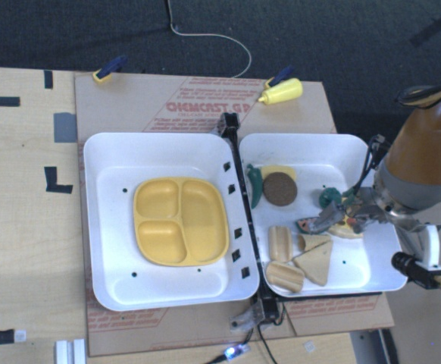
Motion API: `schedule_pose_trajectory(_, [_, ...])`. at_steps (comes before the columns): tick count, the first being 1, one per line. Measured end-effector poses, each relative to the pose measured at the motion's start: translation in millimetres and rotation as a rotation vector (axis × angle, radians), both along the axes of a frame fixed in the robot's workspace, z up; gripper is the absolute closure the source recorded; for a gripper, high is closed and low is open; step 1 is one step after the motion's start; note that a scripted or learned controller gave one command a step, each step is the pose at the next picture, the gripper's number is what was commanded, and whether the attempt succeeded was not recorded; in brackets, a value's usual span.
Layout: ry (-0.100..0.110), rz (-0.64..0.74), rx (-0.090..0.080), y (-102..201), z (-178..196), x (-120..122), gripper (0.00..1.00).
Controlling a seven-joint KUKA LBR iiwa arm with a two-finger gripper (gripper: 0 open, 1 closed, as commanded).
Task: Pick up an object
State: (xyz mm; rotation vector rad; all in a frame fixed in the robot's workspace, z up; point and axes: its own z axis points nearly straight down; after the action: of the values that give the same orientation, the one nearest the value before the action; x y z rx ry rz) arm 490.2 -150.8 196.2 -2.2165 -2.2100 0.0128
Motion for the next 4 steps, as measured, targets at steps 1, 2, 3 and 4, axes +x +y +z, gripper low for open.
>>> schedule_pose_trajectory(1, [-0.012,0.003,-0.003,0.1,5.4,3.0,0.00])
schedule_pose_trajectory(2, [-0.007,0.003,-0.001,-6.2,-41.0,0.8,0.00])
schedule_pose_trajectory(3, [-0.005,0.003,0.000,-5.5,-105.9,-2.3,0.00])
schedule_pose_trajectory(4, [-0.013,0.004,-0.003,-5.1,-111.5,-2.3,0.00])
